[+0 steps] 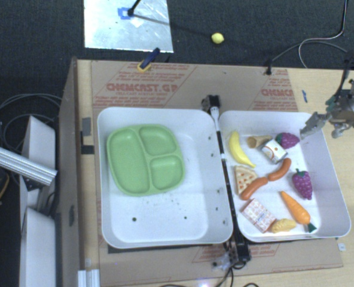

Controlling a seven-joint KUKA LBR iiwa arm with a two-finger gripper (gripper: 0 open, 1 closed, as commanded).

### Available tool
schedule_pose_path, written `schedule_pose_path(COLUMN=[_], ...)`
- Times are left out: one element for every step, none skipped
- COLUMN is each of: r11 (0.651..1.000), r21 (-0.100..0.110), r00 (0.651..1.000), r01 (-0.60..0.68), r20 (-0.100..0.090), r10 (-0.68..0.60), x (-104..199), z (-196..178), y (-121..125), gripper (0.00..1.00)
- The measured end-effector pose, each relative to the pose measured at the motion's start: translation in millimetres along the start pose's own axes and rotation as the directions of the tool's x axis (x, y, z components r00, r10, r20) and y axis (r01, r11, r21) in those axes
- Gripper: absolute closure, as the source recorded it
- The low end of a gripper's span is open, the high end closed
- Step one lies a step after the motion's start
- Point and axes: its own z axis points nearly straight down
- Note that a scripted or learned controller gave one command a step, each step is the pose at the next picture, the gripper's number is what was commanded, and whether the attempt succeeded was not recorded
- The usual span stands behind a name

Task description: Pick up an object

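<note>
The right bin (332,178) holds several toy foods: a yellow banana (240,149), a white can (274,152), a purple grape bunch (288,140), a second grape bunch (302,183), a red-orange sausage (268,179), a pizza slice (243,176), a carrot (296,208), a pink-and-white wafer (258,214) and a small yellow pastry (283,225). My gripper (324,128) hangs over the bin's far right corner, to the right of the upper grape bunch. Its fingers are spread open and nothing lies between them.
A green divided plate (145,159) lies in the left bin (165,220). A metal clip ridge (223,160) separates the two bins. Cables run along the bench at the far right, and a small yellow ball (217,38) lies on the dark floor beyond.
</note>
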Motion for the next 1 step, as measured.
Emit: schedule_pose_path(r11=[1.0], r21=[-0.02], r00=[1.0], r01=[0.001], r20=[0.002], r10=[-0.001], x=[20.1], z=[134.1], y=[32.7], gripper=[0.0])
